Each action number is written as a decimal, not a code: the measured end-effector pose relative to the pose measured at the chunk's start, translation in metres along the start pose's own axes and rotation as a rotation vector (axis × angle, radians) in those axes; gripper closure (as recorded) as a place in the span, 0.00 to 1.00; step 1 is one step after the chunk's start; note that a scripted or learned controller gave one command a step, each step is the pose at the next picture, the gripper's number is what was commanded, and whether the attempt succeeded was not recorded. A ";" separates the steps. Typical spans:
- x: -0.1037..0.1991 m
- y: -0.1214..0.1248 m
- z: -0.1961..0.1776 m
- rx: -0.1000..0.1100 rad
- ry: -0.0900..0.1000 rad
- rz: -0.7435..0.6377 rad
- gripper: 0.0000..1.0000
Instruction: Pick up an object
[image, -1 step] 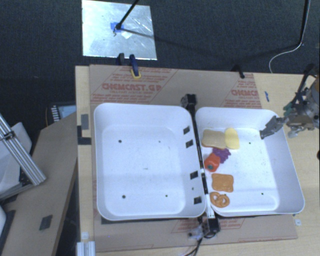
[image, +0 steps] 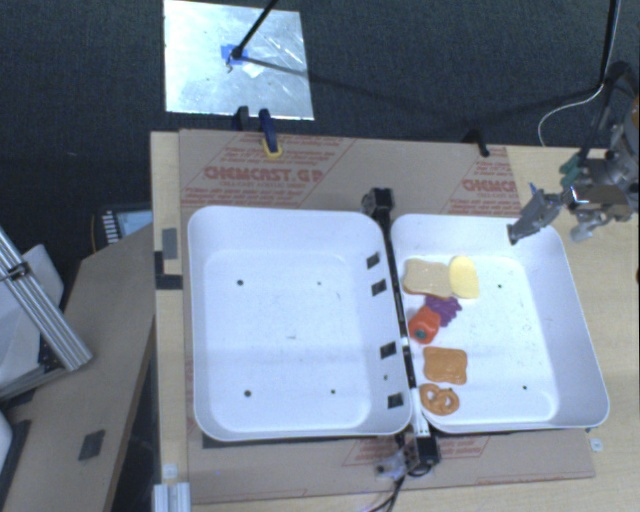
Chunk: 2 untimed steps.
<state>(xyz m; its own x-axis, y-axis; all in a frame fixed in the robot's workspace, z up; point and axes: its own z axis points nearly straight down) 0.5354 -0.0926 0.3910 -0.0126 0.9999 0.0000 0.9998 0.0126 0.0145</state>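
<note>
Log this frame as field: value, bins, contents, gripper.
left bin: bare white floor
right bin: toy food along its left side
items: bread slice, yellow piece, purple grapes, orange-red piece, orange toast, pretzel
gripper: above right bin's far right corner, holding nothing
finger state: cannot tell
</note>
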 end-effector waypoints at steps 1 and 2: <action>0.104 0.037 -0.096 -0.001 0.003 -0.002 0.00; 0.170 0.050 -0.146 0.007 0.002 0.004 0.00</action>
<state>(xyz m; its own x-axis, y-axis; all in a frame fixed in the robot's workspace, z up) 0.5812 0.0781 0.5377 -0.0089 1.0000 0.0017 0.9999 0.0089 0.0075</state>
